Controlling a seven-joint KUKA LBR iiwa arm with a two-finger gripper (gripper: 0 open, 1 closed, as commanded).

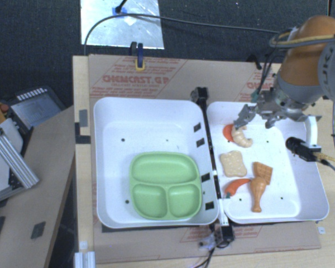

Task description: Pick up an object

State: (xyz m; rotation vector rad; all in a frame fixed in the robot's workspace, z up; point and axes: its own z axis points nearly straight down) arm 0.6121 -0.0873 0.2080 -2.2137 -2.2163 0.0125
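In the right bin (307,194), my gripper (258,120) hangs over the far part with its fingers spread open and nothing between them. Just below its left finger lies a cream and red shrimp-like toy (238,137). Nearer the front sit a pale bread slice (233,163), a tan drumstick (257,194) with an orange-brown wedge (263,171) at its top, and a small red-orange pepper (236,186).
The left bin (111,127) holds a green divided plate (165,185) toward its front. A black divider strip (207,149) runs between the bins. The arm's grey and orange body (310,54) looms over the right bin's far corner.
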